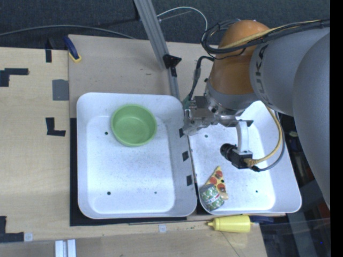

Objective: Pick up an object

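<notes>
The arm (278, 52) reaches in from the right and hangs over the top left part of the right bin (278, 197), its orange band above the wrist. The gripper (201, 119) sits low over that bin's left edge, close to the seam between the two bins; its tips are too hidden by the wrist body to tell how they stand or whether anything is between them. A colourful packet (214, 189), printed with red, yellow and green, lies in the lower left corner of the right bin, well below the gripper and apart from it. A black fitting (236, 155) with a yellow hose hangs from the wrist between gripper and packet. In the left bin (128, 197) a green bowl (133, 125) stands upright near the top, well apart from the gripper. A yellow bottle (231, 224) lies on its side just outside the right bin's lower rim. The bins rest on a pale wooden bench (32, 159) marked with dark tape; a grey pole (153, 25) slants across above, over dark floor.
</notes>
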Action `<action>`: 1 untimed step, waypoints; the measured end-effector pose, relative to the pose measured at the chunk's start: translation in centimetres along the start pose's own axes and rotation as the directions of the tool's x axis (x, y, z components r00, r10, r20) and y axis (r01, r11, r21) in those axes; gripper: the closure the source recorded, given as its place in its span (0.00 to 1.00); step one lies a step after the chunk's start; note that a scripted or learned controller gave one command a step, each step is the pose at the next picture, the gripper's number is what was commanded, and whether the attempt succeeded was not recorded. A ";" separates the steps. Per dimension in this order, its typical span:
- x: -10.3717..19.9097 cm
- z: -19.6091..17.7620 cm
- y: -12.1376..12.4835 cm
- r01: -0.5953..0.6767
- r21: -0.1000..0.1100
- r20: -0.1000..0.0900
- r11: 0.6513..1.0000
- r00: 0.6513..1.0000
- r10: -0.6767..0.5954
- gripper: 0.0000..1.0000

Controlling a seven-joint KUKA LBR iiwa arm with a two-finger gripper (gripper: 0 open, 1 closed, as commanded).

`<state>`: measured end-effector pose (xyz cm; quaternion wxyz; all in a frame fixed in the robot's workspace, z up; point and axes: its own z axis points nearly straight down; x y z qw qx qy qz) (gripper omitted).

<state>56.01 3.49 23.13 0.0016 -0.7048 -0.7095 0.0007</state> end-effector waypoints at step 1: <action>4.9 1.2 -1.6 0.000 0.001 0.001 1.000 1.000 0.000 1.00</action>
